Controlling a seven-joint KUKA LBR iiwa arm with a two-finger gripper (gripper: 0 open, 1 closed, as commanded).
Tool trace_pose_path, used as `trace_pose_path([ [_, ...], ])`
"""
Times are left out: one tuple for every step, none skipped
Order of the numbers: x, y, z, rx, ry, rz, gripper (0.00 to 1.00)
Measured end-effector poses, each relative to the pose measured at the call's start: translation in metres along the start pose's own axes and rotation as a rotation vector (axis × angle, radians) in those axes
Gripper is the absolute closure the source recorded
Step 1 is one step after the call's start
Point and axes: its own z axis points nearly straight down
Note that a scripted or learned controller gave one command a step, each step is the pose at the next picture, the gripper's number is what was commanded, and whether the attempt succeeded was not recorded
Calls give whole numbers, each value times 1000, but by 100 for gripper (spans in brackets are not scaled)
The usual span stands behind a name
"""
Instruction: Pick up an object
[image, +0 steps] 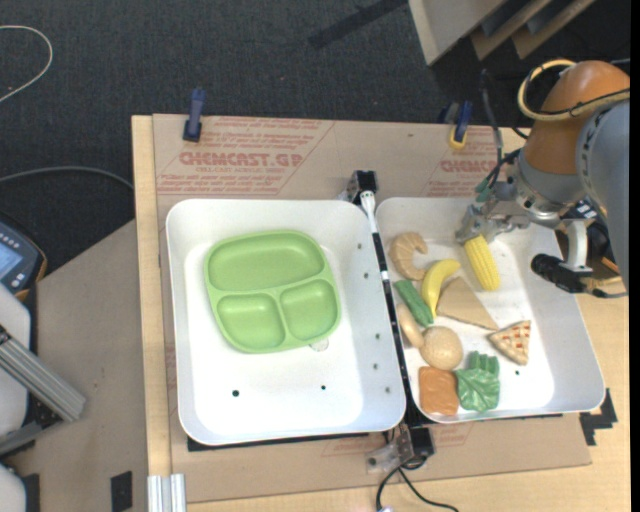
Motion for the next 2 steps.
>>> trace_pose_path([
  [89,-18,-94,-3,3,-5,100],
  [167,-21,-147,-5,3,-6,100],
])
